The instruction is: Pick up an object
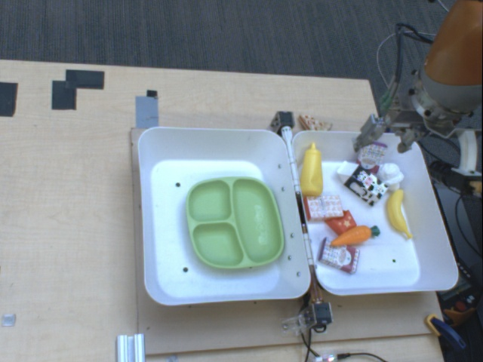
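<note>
Camera view: end effector (386,136) state unclear; banana (397,213) long axis near-vertical in right bin (441,274).

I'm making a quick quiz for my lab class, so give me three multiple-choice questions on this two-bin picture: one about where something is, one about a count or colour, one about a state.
1. Where does the light green divided plastic plate lie?
A. In the left white bin
B. In the right white bin
C. On the wooden bench outside both bins

2. How many compartments does the plate have?
A. Two
B. Three
C. Five

3. How is the yellow squeeze bottle resting?
A. Standing upright on the plate
B. Hanging from the gripper
C. Lying on its side, near the right bin's left wall

Answers:
1 A, the plate sits alone in the middle of the left bin.
2 B, one long section and two smaller ones show.
3 C, its length lies flat along the bin floor, above a small red and white packet, with the toy orange carrot and yellow banana further right.
</note>
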